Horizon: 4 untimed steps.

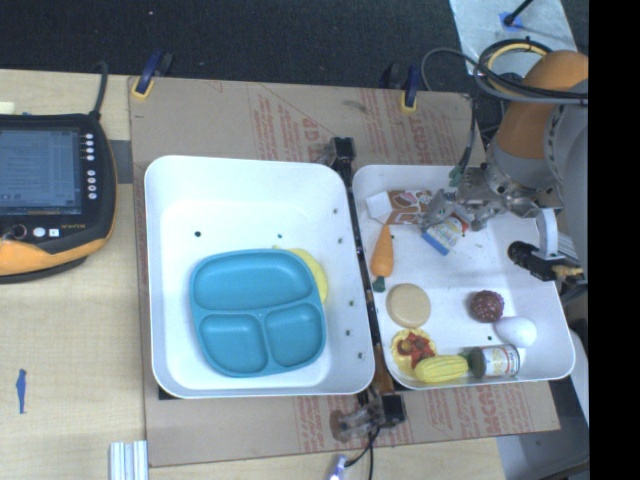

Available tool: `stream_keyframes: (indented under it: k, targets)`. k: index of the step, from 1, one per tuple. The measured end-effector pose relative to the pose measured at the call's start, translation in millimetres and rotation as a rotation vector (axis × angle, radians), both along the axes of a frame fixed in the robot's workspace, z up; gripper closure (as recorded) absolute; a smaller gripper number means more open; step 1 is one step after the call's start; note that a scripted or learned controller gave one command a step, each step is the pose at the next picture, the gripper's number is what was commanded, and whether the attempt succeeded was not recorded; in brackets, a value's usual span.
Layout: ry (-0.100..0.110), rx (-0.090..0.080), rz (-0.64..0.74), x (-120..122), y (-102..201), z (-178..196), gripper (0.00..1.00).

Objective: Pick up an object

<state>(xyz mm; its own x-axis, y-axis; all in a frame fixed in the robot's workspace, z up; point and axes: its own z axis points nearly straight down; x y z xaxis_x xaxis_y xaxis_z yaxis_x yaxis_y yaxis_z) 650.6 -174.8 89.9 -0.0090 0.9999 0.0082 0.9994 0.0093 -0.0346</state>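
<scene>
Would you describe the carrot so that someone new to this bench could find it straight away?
Look at the right-hand white bin, the one that the arm reaches into. Along its left wall, just above the round tan disc, lies the carrot, lengthwise up the view. It is the one long, tapered orange piece there; its neighbours are round or boxy.
</scene>
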Motion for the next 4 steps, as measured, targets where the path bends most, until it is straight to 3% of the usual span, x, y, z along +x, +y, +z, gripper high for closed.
stream_keyframes:
  k: [1, 2, 3, 4]
  targets:
    - [-0.002, -0.012, -0.006, -1.6, 21.9, -1.4, 0.00]
    - [-0.001, -0.009, 0.000, -1.1, 23.6, 8.5, 1.00]
    - [-0.029, -0.009, -0.006, -56.5, 45.4, 1.4, 1.00]
    - [-0.032, -0.007, -0.004, -64.3, 112.4, 107.6, 1.00]
